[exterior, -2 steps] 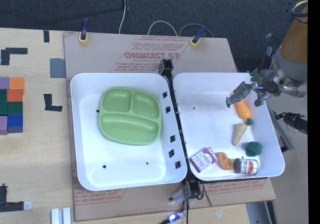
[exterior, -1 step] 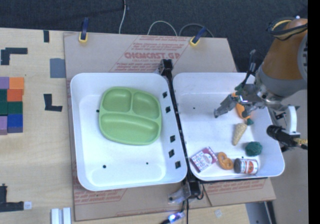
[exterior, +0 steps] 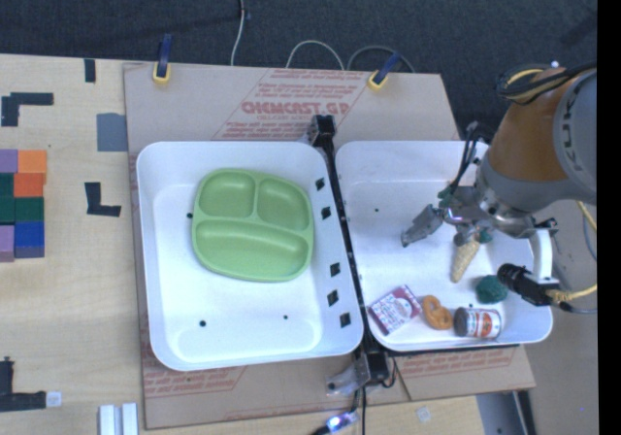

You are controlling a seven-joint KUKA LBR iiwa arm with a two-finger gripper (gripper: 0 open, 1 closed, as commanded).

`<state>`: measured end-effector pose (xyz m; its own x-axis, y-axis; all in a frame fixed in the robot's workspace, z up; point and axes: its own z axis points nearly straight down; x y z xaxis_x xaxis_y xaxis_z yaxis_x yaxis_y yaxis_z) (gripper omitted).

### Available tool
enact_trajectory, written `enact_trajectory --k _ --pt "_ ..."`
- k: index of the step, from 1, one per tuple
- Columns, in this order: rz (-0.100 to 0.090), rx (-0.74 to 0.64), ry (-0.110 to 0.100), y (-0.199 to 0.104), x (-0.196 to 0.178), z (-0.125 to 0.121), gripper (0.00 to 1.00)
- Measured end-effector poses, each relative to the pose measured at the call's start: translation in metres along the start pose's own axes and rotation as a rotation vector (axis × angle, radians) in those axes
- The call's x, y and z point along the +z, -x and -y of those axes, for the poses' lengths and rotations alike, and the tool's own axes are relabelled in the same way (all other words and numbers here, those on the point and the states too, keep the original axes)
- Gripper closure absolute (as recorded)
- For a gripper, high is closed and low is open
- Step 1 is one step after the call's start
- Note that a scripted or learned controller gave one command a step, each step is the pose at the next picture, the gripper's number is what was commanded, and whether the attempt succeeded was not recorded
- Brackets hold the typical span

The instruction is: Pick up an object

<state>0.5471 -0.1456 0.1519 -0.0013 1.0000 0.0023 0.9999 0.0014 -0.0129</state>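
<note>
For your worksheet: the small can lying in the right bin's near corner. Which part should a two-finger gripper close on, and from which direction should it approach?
Probably across the middle of the can, coming straight down from above. It lies on its side, so its rounded body faces up, with fingers closing across its width. The bin wall and the pretzel-like snack crowd its ends, so gripping end to end looks harder.

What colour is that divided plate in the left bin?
Light green, seen in the camera view: divided plate.
</note>
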Motion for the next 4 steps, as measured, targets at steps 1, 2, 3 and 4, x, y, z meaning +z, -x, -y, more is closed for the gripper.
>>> enact_trajectory --k 1,2,3,4 --pt "0.001 0.0 0.003 0.0 0.068 0.003 0.0" --pt "0.0 -0.001 -0.002 0.001 0.058 0.003 1.0" --pt "0.002 0.0 0.01 0.006 0.002 0.0 1.0" --pt "0.002 -0.001 0.009 -0.002 -0.04 -0.001 1.0"
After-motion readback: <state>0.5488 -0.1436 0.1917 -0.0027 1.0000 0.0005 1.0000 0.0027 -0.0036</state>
